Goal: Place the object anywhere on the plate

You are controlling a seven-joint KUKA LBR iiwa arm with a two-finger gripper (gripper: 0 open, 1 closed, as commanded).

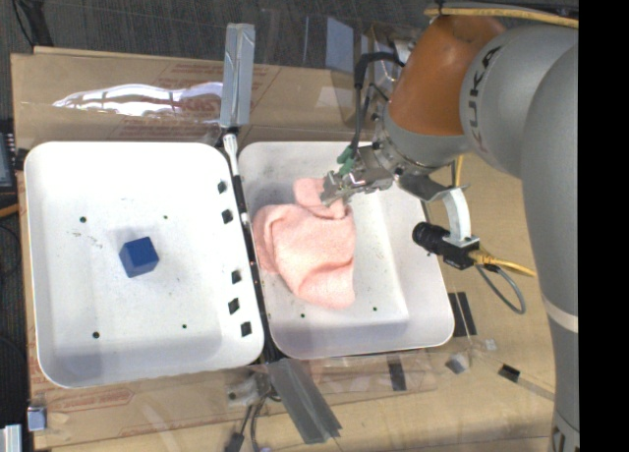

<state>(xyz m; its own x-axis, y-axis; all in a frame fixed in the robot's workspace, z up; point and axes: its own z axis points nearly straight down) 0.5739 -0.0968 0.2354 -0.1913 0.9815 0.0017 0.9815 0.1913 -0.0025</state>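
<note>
Now the pincer (339,188) pinches the pink cloth's (307,249) top edge

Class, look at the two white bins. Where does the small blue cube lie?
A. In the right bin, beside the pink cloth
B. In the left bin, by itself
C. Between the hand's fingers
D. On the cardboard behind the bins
B: the blue cube sits alone on the left bin's floor, while the pink cloth lies in the right bin.
</note>
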